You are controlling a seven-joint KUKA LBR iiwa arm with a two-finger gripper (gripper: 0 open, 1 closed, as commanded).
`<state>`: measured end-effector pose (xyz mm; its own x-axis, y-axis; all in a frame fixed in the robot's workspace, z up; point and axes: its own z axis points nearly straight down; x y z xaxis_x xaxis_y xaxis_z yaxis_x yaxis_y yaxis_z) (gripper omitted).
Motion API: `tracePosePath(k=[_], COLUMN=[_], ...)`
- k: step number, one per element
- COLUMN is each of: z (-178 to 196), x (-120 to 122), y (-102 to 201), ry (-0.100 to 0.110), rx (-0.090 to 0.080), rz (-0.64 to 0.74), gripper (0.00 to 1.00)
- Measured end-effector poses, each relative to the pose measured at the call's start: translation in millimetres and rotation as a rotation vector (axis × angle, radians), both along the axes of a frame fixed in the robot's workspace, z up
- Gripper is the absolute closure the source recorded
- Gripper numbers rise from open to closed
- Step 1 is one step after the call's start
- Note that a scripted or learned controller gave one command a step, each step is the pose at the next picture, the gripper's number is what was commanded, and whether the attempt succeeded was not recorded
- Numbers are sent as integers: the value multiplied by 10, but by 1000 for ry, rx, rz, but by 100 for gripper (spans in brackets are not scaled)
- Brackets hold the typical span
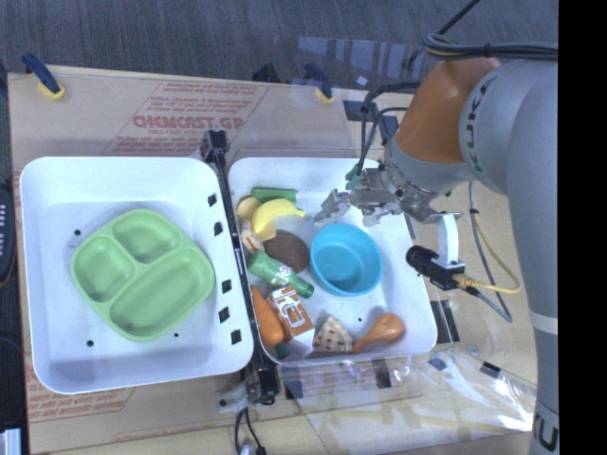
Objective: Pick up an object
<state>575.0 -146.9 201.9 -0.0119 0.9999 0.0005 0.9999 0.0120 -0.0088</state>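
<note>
One camera looks down on me from above the tabletop (313, 121), tilted at a slant and fixed in place. It stands far enough back to take in both white bins, the left bin (38, 254) and the right bin (417, 330), side by side. My arm (493, 112) comes in from its right side.

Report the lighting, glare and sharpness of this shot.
Camera view: even, soft overhead light with faint shadows inside the right bin; mild sheen on the blue bowl and on plastic film at the bench's lower right; toys and green plate reasonably sharp; the tool is slightly soft, fine detail hard to read.
</note>
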Motion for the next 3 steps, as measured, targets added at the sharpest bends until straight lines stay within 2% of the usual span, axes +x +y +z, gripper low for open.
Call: tracePosePath(k=[1,2,3], z=[-951,-847,-746], x=[-251,-242,-416], y=[270,276,308], ry=[1,5,5], rx=[-3,-3,1], rz=[62,73,-146], gripper=[0,100,100])
